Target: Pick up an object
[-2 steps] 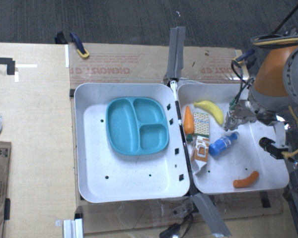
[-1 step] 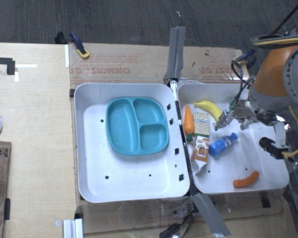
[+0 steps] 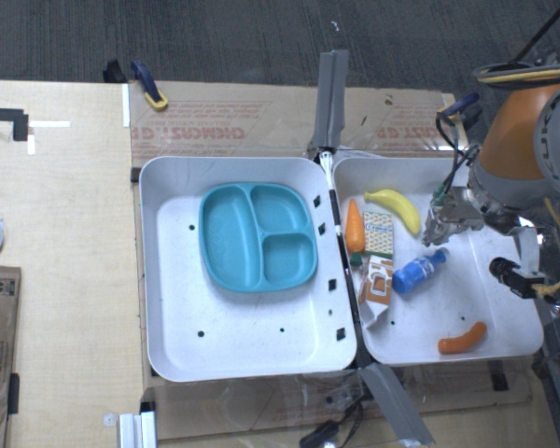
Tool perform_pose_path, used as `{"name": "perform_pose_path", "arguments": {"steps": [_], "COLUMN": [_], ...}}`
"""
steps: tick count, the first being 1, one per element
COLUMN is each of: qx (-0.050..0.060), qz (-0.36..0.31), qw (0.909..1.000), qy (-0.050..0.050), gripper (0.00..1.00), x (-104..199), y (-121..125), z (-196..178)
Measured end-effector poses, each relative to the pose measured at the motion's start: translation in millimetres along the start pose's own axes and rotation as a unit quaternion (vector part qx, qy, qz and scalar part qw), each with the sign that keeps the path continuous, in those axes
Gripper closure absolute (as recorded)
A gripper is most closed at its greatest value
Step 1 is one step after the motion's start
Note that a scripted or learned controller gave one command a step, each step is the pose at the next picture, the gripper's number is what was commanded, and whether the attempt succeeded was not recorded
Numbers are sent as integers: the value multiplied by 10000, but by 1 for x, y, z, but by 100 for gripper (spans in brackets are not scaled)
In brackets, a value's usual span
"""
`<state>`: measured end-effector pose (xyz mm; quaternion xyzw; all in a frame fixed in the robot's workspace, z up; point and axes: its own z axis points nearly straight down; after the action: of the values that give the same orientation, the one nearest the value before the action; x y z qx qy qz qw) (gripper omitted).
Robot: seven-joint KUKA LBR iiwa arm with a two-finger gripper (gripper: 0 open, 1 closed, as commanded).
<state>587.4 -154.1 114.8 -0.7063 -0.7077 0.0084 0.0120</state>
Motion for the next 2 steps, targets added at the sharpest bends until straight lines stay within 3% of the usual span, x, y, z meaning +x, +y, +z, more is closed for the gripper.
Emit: {"name": "perform_pose_path", "arguments": {"steps": [1,2], "qx": [1,-168], "qz": [0,175], "qw": [10000,9997], "qy": [-1,-44], "gripper": [0,0], "x": [0,39], "y": [0,24], "z": [0,20]}}
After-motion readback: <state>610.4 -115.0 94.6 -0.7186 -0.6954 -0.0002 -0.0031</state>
